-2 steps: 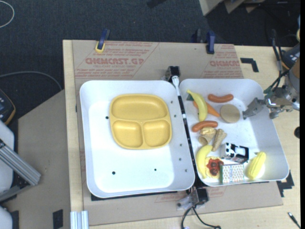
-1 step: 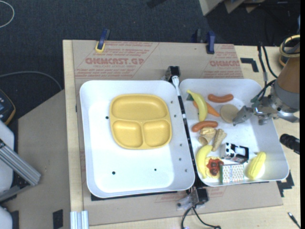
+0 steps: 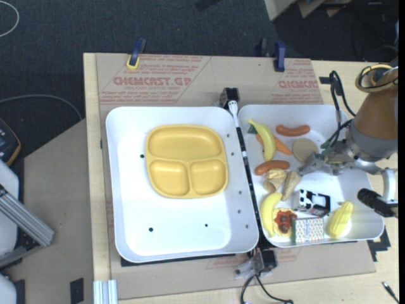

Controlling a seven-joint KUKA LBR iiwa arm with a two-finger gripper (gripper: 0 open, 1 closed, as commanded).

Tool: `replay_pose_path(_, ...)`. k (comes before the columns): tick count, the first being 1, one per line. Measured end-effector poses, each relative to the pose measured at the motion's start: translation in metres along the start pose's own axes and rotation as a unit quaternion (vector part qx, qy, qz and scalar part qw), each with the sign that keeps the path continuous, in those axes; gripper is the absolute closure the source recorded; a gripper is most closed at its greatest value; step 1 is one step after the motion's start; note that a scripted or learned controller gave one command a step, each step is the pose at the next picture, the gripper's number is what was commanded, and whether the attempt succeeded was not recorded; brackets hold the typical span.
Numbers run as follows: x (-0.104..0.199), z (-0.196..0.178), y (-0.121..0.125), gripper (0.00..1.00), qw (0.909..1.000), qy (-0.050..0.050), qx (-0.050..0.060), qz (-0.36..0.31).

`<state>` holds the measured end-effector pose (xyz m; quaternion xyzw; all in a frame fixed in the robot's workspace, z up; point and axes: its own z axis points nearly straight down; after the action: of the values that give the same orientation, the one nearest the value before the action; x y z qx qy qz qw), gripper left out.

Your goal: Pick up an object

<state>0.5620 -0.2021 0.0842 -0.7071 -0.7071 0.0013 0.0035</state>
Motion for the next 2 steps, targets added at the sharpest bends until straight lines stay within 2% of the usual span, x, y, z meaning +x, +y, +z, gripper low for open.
replay_pose_path(1, -0.001, -0.015, 0.002, 1.0, 1.0, -0.002, -0.004, 0.0)
replay_pose_path(2, -0.01, -0.072, 0.009, 1.0, 1.0, -0.004, -0.007, 0.0)
